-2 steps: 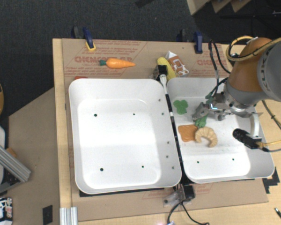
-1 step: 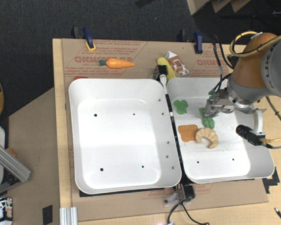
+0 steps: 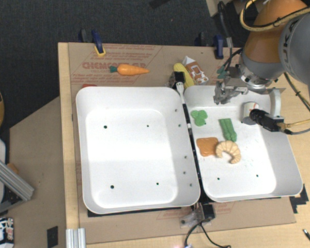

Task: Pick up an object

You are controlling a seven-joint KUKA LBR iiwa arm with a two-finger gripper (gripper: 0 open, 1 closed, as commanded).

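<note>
The long green plastic block (image 3: 228, 129) lies in the middle of the right-hand shallow white bin (image 3: 279, 182), long axis running near-to-far, just toward the camera from the grey arm's pincer (image 3: 223, 95) hovering at the bin's far edge, whether spread or together I cannot tell, the tan croissant-shaped toy (image 3: 229, 151) just beyond.
</note>
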